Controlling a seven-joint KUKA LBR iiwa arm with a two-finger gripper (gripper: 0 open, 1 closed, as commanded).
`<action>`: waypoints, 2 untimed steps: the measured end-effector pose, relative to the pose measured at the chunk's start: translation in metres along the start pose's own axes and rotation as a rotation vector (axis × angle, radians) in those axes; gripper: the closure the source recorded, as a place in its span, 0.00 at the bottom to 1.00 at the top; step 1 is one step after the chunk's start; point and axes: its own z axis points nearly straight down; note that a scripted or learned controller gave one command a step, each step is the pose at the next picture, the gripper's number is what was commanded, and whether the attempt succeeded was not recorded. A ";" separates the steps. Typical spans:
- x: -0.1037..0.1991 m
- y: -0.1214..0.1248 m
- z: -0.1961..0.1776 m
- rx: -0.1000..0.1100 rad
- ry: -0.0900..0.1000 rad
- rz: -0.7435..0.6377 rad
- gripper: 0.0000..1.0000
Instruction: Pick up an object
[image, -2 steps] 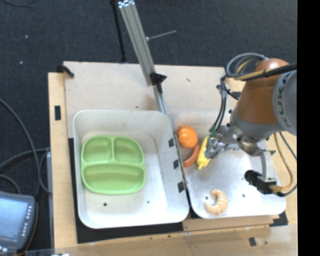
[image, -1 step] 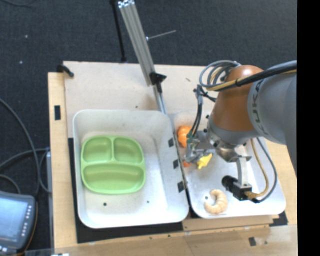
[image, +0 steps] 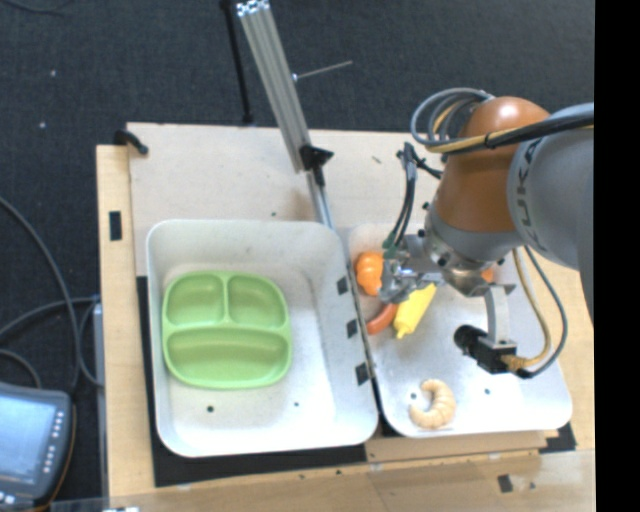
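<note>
Dark carpet surrounds a pale wooden bench (image: 200, 170) seen from above at a slant. Two shallow white bins sit side by side on the bench. In the left bin (image: 250, 240) lies a green divided plate (image: 227, 329) with three compartments, flat on the bin floor toward its left half. Across the right bin (image: 520, 400) are scattered several small food-shaped objects: an orange round fruit (image: 369, 271) near the bin's upper left corner, a yellow corn-like piece (image: 414, 309) just beside and below it, a slim orange-red piece (image: 380, 319) touching the yellow piece's lower left end, and a pale croissant-shaped item (image: 433, 403) well apart from the others, near the bin's lower edge.

From the right, the grey arm with its orange band (image: 490, 185) reaches in over the right bin. Its gripper (image: 402, 283) hangs above the cluster of fruit, between the orange fruit and the upper end of the yellow piece. Whether the fingers are open or closed cannot be told, because the wrist housing and cables cover them. No object is visibly lifted off the bin floor. A black fitting (image: 484, 349) on a cable lies below the wrist. A slanted metal rail (image: 280, 85) rises from the bench behind the bins, and a grey monitor (image: 30, 445) stands at lower left.
</note>
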 end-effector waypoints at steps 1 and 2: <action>0.024 -0.005 -0.035 0.000 0.002 -0.002 1.00; 0.002 0.024 0.024 0.008 -0.002 0.005 1.00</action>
